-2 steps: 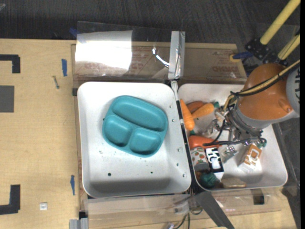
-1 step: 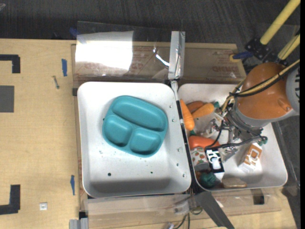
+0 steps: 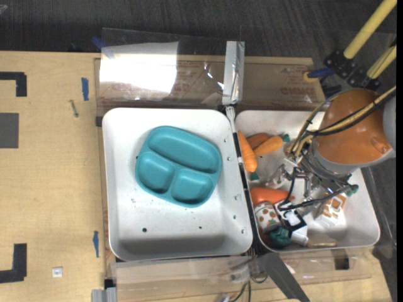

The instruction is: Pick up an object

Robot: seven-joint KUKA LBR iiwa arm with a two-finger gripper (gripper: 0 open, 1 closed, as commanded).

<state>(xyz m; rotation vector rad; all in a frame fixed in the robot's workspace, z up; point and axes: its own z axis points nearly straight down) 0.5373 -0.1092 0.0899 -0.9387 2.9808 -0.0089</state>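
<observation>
Arm: grey, orange band (image 3: 352,128) above the wrist, entering from the right and bent down over the right bin (image 3: 368,228). Gripper (image 3: 296,190): low among the bin's clutter; its state cannot be told, and nothing is seen held in it.

Right bin, contents: two orange carrots at the upper left. Carrot one (image 3: 267,146) lies just beside the gripper's upper left, long axis slanting up to the right. Carrot two (image 3: 247,153) lies along the bin's left wall, long axis near vertical. Mixed small items crowd the lower left corner.

Left bin (image 3: 119,187): one teal divided plate (image 3: 178,164), three compartments, long axis slanting down to the right.
</observation>
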